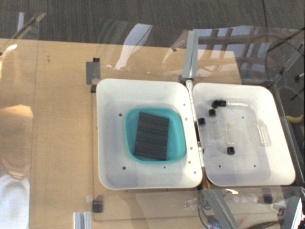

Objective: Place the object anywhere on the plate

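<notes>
Camera view, items as seen from above.

1. Bench [52, 128]: a pale wooden top on which two shallow white bins are set side by side, their inner rims touching.

2. Left bin [107, 128]: one plate and one object are held in it. Small dark holes are dotted near its corners.

3. Plate [177, 137]: teal, with rounded corners and a raised rim. It is placed a little right of the middle of the left bin and lies flat on the floor of that bin.

4. Object [152, 136]: a dark grey, ribbed, rectangular pad. It is laid flat inside the plate's rim and slightly turned, so that its long sides lean a little. Teal is shown on all four sides of it, and no corner is seen overhanging the rim.

5. Right bin [267, 166]: small black pieces [218, 103] are scattered in its left half, well apart from the plate. Clear plastic pieces [263, 132] are also seen on its floor; what they are cannot be told.

6. Metal post [189, 56]: it is fixed behind the seam between the two bins.

Status of the task: it is judged complete as far as this view allows. The object is found resting wholly on the plate, and nothing is seen touching or holding it. No further placing step is judged to be left; at most, a check that the pad sits stably may be wanted.
</notes>
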Motion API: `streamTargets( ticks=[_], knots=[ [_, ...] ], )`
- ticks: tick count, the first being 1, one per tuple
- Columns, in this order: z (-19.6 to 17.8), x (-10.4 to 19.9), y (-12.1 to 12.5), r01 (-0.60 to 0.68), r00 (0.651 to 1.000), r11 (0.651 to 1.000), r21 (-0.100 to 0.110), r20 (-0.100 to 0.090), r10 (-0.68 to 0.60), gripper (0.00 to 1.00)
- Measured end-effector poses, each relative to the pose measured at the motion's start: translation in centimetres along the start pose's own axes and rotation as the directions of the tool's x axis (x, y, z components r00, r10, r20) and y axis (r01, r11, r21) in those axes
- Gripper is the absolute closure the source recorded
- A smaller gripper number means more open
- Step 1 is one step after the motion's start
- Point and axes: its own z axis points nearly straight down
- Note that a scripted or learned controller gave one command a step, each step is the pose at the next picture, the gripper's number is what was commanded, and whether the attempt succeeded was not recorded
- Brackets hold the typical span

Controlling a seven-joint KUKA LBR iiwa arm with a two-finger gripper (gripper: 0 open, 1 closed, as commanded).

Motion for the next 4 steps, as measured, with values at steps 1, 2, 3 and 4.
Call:
streamTargets(
  ticks=[1,2,3,4],
  knots=[
    [0.0,0.0,0.0,0.0,1.0,1.0,0.0,0.0,0.0,0.0],
    [0.0,0.0,0.0,0.0,1.0,1.0,0.001,0.001,0.0,0.0],
    [0.0,0.0,0.0,0.001,1.0,1.0,0.001,0.001,-0.001,0.0],
    [0.1,8.5,1.7,0.0,1.0,1.0,0.001,-0.001,0.0,0.0]
  ],
)
